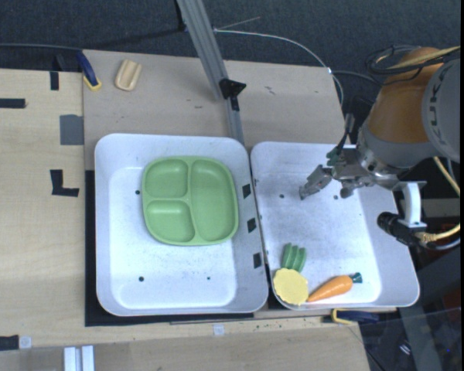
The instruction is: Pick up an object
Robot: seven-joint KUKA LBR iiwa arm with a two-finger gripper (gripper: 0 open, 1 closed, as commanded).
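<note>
With nothing between its spread fingers, the claw (325, 182) hung over the right bin's (387, 284) far half, needing to travel nearward and descend onto the carrot (330, 287).

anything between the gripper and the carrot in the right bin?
Nothing visible. The gripper hangs over the upper part of the right bin; the carrot lies near the bin's front edge, with bare bin floor between. The yellow disc and green piece sit to the carrot's left.

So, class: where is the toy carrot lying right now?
The carrot lies in the right bin near its front edge, beside the yellow disc, below the gripper.
</note>
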